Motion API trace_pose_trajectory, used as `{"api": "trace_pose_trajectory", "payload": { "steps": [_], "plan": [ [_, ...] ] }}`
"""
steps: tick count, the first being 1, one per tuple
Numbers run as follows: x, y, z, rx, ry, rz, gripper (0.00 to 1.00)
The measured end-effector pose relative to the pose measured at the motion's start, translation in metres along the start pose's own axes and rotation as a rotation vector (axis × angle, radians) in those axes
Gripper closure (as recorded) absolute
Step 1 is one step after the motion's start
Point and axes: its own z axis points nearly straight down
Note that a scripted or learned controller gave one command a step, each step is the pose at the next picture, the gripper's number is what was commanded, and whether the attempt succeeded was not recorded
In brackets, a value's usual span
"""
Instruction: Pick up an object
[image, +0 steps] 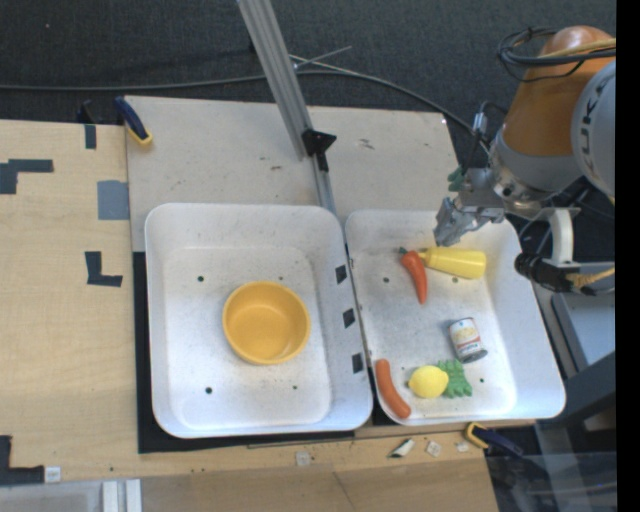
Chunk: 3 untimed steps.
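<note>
- A pale wooden bench (60, 300) carries two shallow white plastic bins side by side, with a slanted grey metal pole (290, 100) crossing above them and dark floor beyond.
- The left bin (170, 400) holds a round yellow plastic bowl (265, 321), well apart from every wall.
- The right bin (530, 390) holds a yellow corn-shaped toy (458, 263), an orange toy carrot (416, 276) touching its left end, a small silver can (465, 339), a yellow lemon toy (428, 382) against a green leafy piece (458, 380), and an orange sausage-shaped toy (391, 389) lying by the left wall.
- The grey tool (452, 228) hangs just above the corn toy's left end, near the bin's far rim; whether it is released or clenched I cannot tell, and nothing is visibly held.
- Risk, as I judge it: the corn is rounded and could roll away, and the carrot touching it could be nudged or caught along with it.
- Room is tight toward the far rim; the middle of the right bin is open, so a lift straight up looks safest.
</note>
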Motion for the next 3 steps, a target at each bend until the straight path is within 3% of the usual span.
{"api": "trace_pose_trajectory", "payload": {
  "steps": [1, 2, 3],
  "plan": [
    [0.0, 0.0, 0.0, 0.0, 0.0, 0.0, 0.0],
    [-0.006, -0.009, 0.061, 0.008, -0.001, 0.001, 0.0],
    [-0.004, -0.001, 0.116, 0.009, 0.0, 0.0, 0.0]
  ]
}}
